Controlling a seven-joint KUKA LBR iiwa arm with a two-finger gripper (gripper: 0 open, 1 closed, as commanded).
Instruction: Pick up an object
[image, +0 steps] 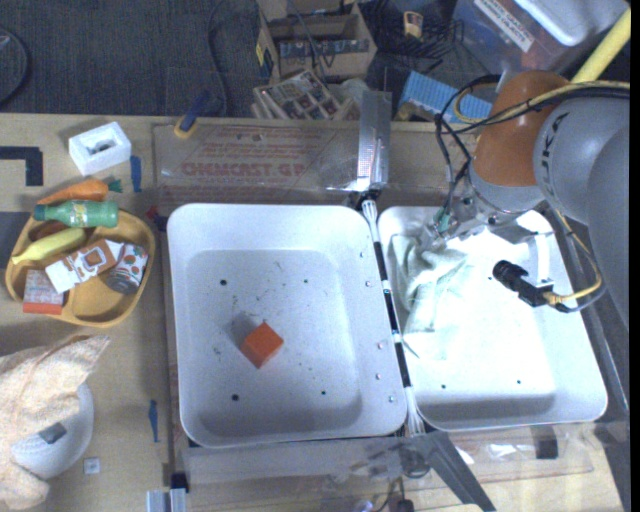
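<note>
Strong light is falling from above and is washing out the right bin (560, 385), so its floor is glaring white and a pale cloth (428, 285) there is losing its detail. The left bin (190, 300) is looking greyer and more even. An orange cube (263, 344) is casting a short soft shadow toward the upper left. The floor behind the counter (60, 135) is staying dim. The whole picture is looking slightly soft and grainy.
</note>
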